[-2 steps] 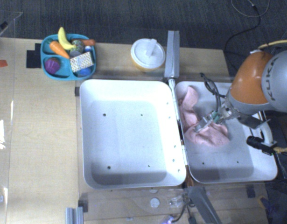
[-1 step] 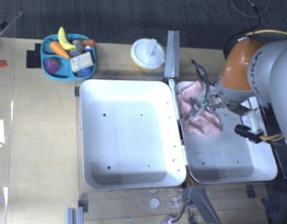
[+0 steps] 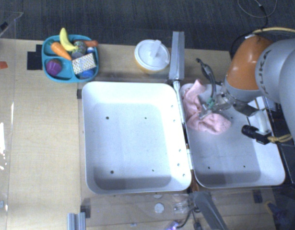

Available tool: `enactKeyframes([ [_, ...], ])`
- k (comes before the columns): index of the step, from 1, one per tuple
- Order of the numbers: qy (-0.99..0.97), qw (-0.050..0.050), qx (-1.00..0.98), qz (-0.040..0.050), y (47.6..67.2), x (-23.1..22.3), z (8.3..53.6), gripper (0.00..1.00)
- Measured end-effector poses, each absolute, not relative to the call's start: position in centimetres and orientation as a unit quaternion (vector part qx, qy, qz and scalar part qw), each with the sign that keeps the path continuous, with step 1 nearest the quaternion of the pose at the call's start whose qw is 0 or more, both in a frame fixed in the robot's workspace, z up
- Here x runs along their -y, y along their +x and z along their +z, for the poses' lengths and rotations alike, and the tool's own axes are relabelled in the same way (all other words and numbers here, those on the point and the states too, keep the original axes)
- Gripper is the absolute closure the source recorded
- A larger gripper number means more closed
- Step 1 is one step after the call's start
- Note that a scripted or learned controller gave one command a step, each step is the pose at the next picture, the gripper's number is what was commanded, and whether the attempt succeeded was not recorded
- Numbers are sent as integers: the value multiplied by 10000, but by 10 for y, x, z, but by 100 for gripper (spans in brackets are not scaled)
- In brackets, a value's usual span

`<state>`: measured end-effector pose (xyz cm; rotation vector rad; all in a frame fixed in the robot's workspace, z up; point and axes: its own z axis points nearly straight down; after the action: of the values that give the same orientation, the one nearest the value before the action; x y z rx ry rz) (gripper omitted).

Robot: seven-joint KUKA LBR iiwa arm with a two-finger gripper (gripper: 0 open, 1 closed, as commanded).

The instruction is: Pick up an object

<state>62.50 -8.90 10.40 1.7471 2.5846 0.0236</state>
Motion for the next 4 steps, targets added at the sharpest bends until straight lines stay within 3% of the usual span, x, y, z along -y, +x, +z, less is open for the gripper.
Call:
enactKeyframes([
  [1, 5600, 113, -8284, 74, 625, 89, 104, 0],
  [2, 5547, 74, -8320, 45, 657, 96, 93, 0],
  [3, 5512, 100, -8343, 74, 660, 93, 104, 100],
  [4, 5404, 37, -8414, 21, 671, 51, 185, 100],
])
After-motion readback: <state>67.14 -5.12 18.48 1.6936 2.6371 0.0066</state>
